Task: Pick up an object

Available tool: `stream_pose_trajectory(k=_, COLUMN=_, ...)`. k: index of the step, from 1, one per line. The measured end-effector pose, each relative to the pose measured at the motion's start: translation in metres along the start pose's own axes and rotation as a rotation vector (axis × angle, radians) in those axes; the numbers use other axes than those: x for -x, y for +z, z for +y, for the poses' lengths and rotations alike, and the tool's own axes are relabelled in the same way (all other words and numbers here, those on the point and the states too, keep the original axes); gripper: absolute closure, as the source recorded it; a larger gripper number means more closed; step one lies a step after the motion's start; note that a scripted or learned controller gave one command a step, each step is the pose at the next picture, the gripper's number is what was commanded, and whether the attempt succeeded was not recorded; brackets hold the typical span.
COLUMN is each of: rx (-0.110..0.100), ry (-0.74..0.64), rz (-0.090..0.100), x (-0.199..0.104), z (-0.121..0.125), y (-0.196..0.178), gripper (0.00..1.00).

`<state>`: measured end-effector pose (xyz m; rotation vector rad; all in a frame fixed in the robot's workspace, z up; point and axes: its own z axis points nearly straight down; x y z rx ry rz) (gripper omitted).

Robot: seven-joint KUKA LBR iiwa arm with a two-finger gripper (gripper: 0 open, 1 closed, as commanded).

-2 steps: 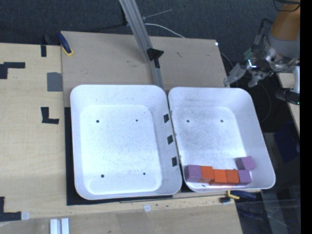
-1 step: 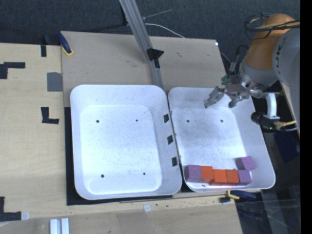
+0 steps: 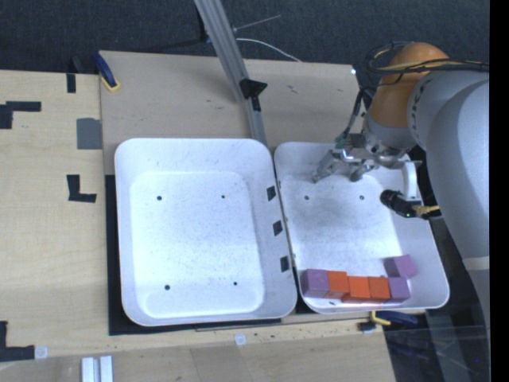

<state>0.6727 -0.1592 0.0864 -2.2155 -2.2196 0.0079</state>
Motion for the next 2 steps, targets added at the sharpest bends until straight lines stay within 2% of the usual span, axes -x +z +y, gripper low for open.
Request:
stream_pose_trajectory(k=1, rx=-0.004, ry=-0.005, rz=-0.008, x=-0.0674, z=0.0071, y=-0.0056, gripper=0.00)
stream_pose_trajectory(k=2, rx=-0.002, ry=0.001, rz=-0.005, x=-0.0655, z=0.0069, y=-0.0053, gripper=0.00)
